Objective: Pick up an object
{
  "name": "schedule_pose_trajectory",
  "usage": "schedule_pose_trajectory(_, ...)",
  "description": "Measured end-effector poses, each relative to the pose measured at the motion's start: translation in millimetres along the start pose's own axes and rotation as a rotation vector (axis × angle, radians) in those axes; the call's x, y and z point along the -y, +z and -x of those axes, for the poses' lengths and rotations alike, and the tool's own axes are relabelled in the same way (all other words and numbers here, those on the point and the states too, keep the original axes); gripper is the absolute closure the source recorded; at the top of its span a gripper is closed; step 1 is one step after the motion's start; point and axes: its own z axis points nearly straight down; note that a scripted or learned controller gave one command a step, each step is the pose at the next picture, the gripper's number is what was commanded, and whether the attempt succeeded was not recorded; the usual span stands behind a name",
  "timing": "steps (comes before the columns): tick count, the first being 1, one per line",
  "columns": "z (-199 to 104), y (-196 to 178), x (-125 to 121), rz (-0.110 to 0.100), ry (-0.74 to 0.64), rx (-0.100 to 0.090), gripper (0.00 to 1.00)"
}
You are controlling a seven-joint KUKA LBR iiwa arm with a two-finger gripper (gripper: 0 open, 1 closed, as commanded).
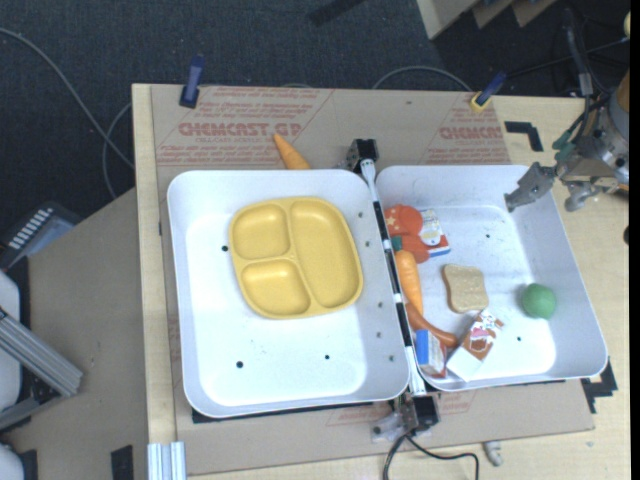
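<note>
Hovering at frame right edge, gripper [548, 183] fingers look spread, holding nothing; risk: green ball [539, 301] rolls away, or cluttered carrot [407, 280] pile blocks a grasp.

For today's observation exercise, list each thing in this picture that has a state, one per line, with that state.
Yellow divided plate: upright in the left bin, compartments bare.
Slice of bread: lying flat in the right bin.
Green ball: resting free, untouched.
Carrot: lying along the right bin's left wall.
Orange piece: lying outside the bins.
Claw: above the right bin's far corner, holding nothing.
</note>
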Motion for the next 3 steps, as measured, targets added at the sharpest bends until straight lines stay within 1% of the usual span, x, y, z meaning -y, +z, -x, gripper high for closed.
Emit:
schedule_pose_trajectory(1,-25.1,94.5,44.4,-0.003,0.001,-0.001,0.0)
schedule_pose_trajectory(2,-60.4,177.6,42.4,0.003,0.0,0.0,0.0)
schedule_pose_trajectory(3,-29.7,177.3,100.1,0.005,0.003,0.003,0.0)
